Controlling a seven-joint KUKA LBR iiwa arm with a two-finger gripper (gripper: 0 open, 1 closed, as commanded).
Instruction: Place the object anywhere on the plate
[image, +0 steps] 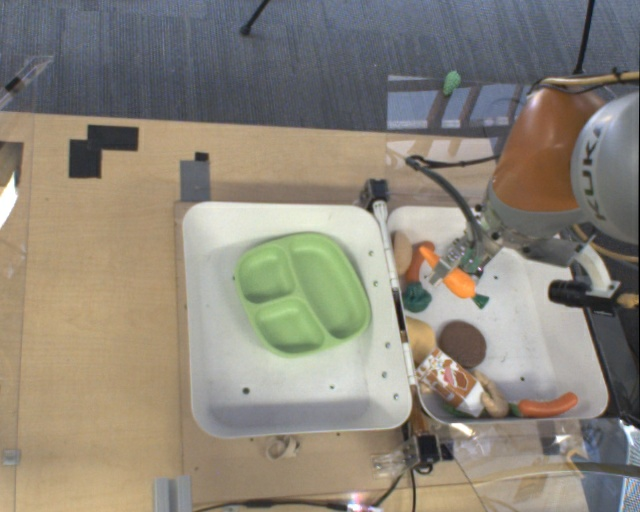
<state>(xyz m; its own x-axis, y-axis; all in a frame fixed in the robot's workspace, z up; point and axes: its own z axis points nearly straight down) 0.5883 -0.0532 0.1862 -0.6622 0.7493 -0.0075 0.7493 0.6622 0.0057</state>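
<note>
Two bins are set side by side on the table (90, 330). The plate (303, 293) is held in the left bin (215, 400). A carrot (459, 283), cookie (463, 343) and sausage (546, 405) are contained in the right bin (560, 350).

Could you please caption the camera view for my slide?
Claw over right bin by toy carrot; green plate waits in left bin.

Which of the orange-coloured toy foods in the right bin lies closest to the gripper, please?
The carrot, directly at the gripper near the bin's upper middle. The other carrot lies further left, and the sausage rests far off by the bottom edge.
</note>
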